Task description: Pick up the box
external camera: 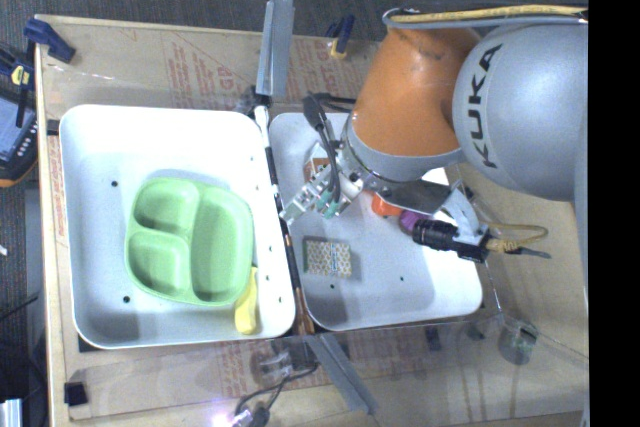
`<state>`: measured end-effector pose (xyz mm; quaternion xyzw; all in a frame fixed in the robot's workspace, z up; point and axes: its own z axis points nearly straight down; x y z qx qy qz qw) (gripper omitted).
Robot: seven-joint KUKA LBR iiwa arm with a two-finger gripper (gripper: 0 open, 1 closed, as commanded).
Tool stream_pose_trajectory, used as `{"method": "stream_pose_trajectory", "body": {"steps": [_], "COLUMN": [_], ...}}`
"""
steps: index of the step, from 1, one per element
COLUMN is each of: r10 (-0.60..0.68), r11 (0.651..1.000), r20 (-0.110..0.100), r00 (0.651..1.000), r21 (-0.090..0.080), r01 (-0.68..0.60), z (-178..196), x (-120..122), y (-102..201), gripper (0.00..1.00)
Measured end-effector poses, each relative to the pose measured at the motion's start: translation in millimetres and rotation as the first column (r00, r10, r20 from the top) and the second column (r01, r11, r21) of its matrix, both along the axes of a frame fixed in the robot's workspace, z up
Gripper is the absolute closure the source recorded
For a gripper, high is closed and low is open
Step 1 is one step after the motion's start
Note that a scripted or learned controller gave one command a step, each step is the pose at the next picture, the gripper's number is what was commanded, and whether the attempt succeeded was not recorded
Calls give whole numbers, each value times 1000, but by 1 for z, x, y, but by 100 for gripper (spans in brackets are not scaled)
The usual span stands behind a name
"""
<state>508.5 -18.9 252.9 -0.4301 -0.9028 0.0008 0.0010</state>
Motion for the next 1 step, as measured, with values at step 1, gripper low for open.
{"method": "stream_pose_trajectory", "body": {"steps": [1], "r10": [-305], "r11": [952], "r20": [4], "r00": [952], "r21": [0], "r01": [305], "z": [34], "x": [-31], "y": [-13], "gripper": [100]}}
